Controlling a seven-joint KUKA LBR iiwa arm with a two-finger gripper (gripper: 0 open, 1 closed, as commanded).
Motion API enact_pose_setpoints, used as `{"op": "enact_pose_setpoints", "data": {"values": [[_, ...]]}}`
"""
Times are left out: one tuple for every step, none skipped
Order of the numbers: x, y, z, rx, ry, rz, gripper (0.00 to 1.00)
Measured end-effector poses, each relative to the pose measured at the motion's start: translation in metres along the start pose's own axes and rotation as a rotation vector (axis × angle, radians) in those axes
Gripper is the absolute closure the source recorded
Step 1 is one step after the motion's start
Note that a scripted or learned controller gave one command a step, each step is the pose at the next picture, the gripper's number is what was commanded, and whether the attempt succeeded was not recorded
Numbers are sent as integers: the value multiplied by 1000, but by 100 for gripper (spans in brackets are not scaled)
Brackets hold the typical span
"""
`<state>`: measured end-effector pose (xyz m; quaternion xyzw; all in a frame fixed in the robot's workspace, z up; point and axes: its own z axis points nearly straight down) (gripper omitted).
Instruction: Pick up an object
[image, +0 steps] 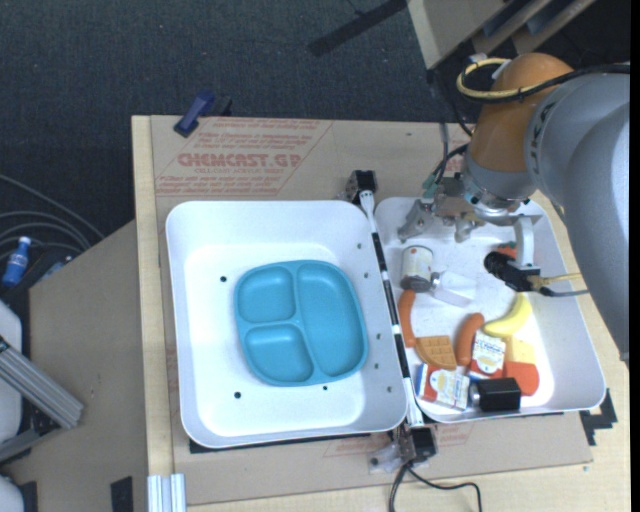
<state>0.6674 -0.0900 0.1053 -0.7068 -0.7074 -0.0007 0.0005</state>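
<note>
In the right bin (585, 375), toy foods crowd the near half: a black block (498, 396), a waffle (436, 349) and a banana (512, 315). The left bin (190, 300) holds a blue divided plate (298, 322). At the right bin's far end the tool (468, 222) hangs; whether it is released or clenched I cannot tell

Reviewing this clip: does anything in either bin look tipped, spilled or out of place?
Nothing looks spilled or broken. The blue divided plate lies flat, a little askew, in the left bin. The right bin holds a loose jumble of toy food, with a banana and a waffle among the heap.
</note>
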Motion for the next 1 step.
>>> {"op": "enact_pose_setpoints", "data": {"values": [[-40, -103, 21, 1, -2, 3, 0]]}}
